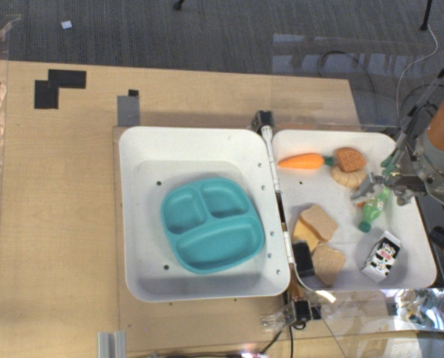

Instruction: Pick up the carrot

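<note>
Gripper (376, 187) sits over the right bin (423, 278), fingers spread, nothing between them — the green bottle (372, 209) is right under the tips. Carrot (302, 162) lies well left of the fingers, near the bin's far-left corner, untouched. Cookie and bun (348, 168) just left of the fingers. Bread slices (318, 237) and small milk carton (381, 258) nearer the front. Left bin (132, 200) holds a teal divided plate (211, 224).

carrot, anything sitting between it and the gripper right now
Yes. The cookie-like food lies just right of the carrot, on the line toward the gripper at the right bin's far side.
</note>
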`<state>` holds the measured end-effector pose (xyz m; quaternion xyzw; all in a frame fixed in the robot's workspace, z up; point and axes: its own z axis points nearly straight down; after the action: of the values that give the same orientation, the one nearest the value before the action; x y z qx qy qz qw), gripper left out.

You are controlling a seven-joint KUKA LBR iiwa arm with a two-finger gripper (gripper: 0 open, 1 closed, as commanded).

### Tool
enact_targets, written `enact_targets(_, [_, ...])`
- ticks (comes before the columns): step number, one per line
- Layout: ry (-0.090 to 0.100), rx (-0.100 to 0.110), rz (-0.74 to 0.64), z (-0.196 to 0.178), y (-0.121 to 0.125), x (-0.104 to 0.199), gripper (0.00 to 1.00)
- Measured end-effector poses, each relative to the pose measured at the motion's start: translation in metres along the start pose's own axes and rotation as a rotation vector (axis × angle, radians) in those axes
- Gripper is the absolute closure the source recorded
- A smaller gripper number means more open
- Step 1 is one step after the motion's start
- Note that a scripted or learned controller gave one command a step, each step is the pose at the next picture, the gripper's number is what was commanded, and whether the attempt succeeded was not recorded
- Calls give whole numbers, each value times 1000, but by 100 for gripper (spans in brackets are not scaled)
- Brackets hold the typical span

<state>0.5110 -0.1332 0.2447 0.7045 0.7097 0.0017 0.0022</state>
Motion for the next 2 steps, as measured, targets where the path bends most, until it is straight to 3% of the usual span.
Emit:
enact_targets(1, [0,0,-115,51,53,17,0])
enact_targets(2, [2,0,127,67,116,36,0])
